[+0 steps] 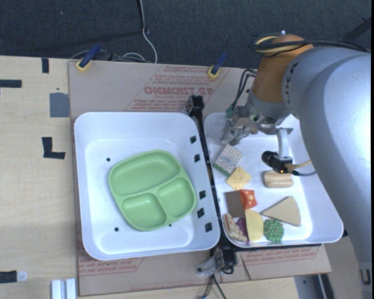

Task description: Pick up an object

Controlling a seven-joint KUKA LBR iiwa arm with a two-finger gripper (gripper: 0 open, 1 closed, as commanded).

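My gripper (232, 139) hangs over the upper left part of the right bin (318, 204). Just below its tip lies a small green-and-white checkered packet (227, 161), tilted, very close to the gripper or touching it; I cannot make out which. A yellow cheese wedge (239, 179) sits just below the packet. Toward the bin's right is a tan bread roll (278, 179). Along the front are a brown block (234, 202), a small red piece (249, 198), a tan triangular slice (284, 211), a yellow block (254, 224), a green broccoli piece (273, 230) and a striped piece (235, 228).
The left bin (93, 136) holds a light green divided plate (152, 189). The bulky grey arm (336, 117) covers the right bin's right side. Black clips run along the wall between the bins (202, 185).
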